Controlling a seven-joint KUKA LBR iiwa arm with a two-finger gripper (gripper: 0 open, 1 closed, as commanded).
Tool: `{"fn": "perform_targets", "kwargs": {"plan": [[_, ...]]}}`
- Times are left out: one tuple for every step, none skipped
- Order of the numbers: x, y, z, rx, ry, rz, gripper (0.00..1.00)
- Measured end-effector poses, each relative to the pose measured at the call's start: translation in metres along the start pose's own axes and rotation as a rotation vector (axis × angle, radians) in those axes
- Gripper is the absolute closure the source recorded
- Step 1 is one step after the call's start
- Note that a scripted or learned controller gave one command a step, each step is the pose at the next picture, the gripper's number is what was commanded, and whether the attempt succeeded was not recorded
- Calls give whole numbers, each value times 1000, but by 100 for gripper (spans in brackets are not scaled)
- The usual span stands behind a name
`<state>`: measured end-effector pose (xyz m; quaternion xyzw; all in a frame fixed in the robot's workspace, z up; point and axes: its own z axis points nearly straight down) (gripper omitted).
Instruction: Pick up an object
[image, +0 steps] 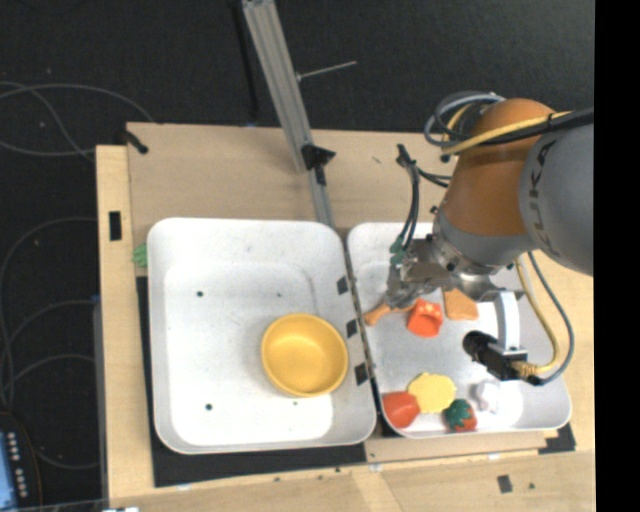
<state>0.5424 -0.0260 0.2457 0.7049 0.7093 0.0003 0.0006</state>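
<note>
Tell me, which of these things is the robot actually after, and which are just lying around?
Job:
gripper
right bin's pickable pieces: orange piece, yellow piece, red piece, green piece

Lying about:
yellow bowl, left bin
metal post

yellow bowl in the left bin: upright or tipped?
Upright. The yellow bowl sits in the left bin with its round opening facing up and its inside visible.

orange cup, tipped, right bin

The arm hides the right bin's far right corner. The claw's fingers are too blurred to tell apart.
</note>
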Motion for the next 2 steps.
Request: {"fn": "perform_targets", "kwargs": {"plan": [[45, 39, 0, -1, 2, -2, 100], [86, 73, -6, -1, 3, -2, 100]]}}
